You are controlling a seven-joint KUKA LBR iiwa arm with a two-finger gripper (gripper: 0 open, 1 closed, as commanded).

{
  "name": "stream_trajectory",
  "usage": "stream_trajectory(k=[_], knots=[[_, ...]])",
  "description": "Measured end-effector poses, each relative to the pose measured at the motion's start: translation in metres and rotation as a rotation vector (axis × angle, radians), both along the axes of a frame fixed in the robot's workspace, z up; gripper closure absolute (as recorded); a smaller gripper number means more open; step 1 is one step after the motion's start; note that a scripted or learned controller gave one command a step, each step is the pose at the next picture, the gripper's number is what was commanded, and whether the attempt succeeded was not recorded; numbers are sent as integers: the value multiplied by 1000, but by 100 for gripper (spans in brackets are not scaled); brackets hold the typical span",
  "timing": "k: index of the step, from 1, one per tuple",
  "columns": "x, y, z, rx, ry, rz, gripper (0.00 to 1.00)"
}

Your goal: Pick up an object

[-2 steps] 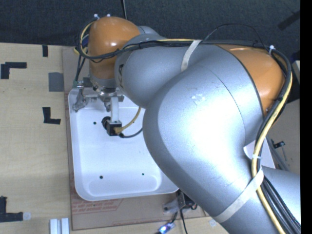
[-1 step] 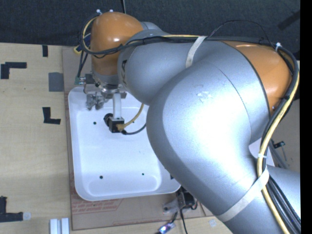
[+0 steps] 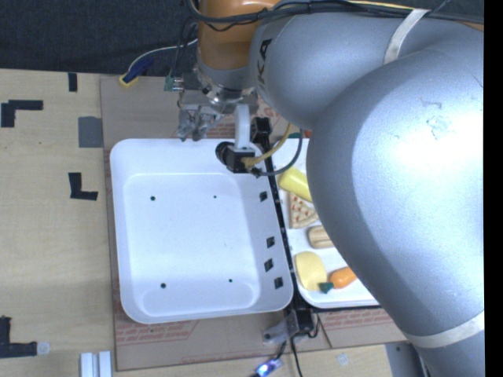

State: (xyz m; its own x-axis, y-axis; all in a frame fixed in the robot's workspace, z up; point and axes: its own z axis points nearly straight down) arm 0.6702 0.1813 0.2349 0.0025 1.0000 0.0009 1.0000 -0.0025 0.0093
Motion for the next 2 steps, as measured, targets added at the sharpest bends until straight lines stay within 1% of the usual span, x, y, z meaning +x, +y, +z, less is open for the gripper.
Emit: stream_trajectory(k=[1, 2], knots=[[-1, 8, 106, 2, 0, 6, 100], [-34, 5, 200, 3, 0, 6, 100]])
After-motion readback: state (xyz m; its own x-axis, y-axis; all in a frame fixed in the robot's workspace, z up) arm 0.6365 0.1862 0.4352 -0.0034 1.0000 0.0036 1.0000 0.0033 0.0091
